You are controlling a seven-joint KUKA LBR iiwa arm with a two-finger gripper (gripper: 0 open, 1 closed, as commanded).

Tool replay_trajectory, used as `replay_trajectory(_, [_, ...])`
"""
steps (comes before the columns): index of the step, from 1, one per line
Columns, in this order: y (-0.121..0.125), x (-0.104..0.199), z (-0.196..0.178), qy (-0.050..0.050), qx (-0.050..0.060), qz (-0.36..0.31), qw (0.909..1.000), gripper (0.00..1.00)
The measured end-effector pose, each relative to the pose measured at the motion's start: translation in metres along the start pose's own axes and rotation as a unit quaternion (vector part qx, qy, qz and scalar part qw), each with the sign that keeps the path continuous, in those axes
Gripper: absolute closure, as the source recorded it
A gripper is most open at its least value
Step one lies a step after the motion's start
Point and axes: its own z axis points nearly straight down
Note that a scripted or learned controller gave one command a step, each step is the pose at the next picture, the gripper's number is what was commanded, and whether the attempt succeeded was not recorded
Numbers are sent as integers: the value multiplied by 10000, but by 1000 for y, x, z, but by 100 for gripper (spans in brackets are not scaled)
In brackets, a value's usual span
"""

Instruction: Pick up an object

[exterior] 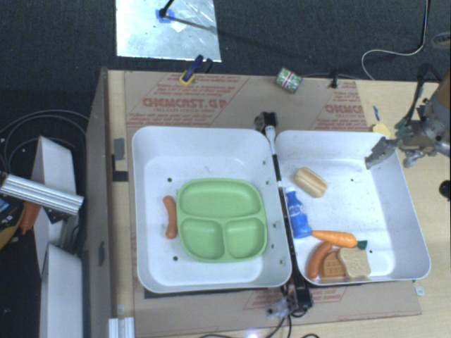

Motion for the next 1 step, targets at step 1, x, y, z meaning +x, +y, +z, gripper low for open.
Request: replay_trajectory(1, [-72, -18, 134, 4, 13, 12, 10000, 0])
